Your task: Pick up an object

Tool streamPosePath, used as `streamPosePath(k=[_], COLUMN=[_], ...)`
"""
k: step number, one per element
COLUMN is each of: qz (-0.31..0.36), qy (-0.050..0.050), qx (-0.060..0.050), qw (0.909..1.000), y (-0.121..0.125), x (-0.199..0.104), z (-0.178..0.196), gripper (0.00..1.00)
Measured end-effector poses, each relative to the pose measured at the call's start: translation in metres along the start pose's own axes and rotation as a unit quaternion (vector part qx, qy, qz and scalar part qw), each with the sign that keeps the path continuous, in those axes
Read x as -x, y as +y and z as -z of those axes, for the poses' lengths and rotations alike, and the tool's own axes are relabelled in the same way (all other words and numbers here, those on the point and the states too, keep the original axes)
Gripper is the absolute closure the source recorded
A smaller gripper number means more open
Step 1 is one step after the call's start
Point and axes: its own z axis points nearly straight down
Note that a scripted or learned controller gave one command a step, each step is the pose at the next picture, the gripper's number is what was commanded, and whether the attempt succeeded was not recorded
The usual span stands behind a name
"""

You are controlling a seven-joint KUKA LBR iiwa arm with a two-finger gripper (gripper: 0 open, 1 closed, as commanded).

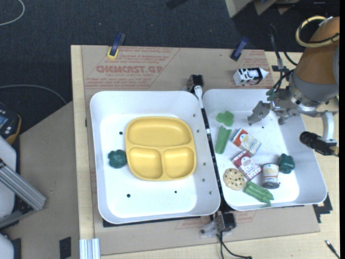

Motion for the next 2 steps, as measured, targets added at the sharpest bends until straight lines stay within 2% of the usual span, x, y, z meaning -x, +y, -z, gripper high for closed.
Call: streamPosePath(k=[2], qz=[0.0], qy=[0.001], qx=[0.004], qw=[1.0], y=[-0.001], x=[0.003], z=[-0.081], gripper=[0.0])
